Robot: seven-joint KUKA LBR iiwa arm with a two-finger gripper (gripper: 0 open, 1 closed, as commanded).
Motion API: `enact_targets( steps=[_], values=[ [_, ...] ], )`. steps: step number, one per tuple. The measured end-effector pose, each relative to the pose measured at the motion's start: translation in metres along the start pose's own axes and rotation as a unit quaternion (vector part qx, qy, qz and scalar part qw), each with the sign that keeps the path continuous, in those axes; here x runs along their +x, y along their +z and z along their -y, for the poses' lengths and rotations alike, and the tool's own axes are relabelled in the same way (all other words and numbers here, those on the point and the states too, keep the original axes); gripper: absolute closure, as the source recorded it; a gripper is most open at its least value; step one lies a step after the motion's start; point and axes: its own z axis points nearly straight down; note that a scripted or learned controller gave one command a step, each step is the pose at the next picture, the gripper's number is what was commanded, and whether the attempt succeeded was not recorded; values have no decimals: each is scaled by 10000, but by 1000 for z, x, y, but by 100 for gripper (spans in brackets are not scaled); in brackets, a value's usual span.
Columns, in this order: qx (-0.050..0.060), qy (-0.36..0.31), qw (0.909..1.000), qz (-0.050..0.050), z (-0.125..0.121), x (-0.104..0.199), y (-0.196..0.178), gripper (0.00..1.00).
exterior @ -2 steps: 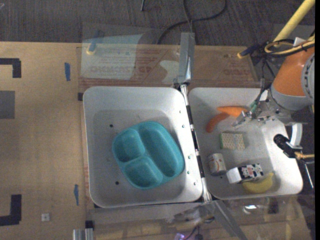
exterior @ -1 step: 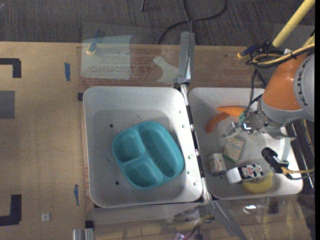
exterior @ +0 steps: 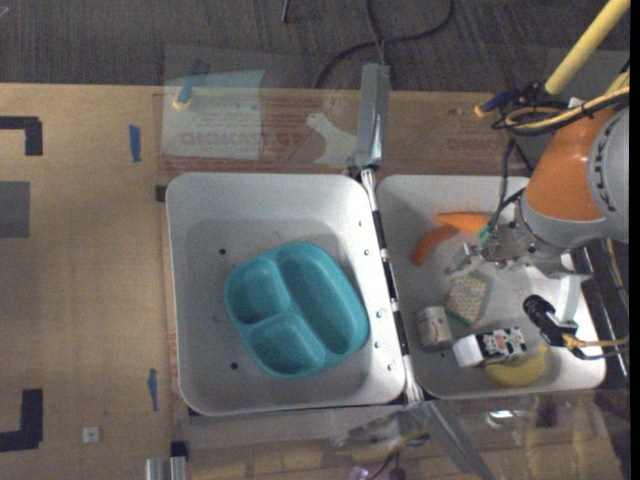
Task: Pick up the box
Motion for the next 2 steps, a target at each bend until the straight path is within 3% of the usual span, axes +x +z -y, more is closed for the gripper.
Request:
enact_targets(
  steps=[1, 2],
  values=[
    [16, 62, 10000, -1, -72, -15, -14, 0],
    [-1, -225, 9997, 4, -33, 20, 0, 0]
  ],
)
